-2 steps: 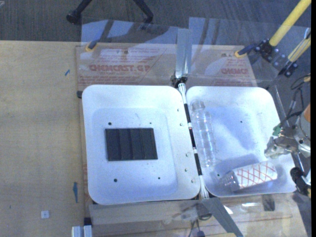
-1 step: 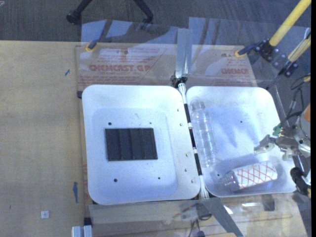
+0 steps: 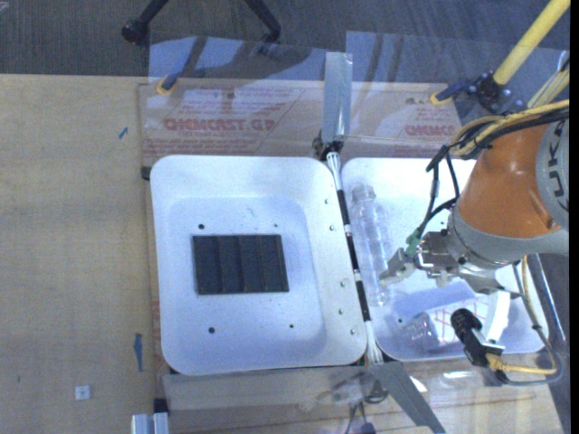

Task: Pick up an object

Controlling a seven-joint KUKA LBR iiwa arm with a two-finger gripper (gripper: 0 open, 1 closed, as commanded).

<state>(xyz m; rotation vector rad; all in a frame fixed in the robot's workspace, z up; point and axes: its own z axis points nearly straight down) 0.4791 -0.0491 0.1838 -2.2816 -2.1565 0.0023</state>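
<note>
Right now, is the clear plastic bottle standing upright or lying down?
Lying down. The clear bottle rests on its side along the right bin's left wall, cap end toward the bench's far edge.

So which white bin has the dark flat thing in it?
The left bin. A dark ribbed rectangle lies flat in its middle. The right bin holds a clear plastic bottle, with the gripper above it.

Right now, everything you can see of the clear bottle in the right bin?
The clear bottle looks like thin transparent plastic, apparently empty, no label readable. It lies on its side along the right bin's left wall, cap end toward the far edge, close beside the divider between the bins. The gripper sits by its near end; whether they touch cannot be told. Glare blurs its lower outline.
</note>
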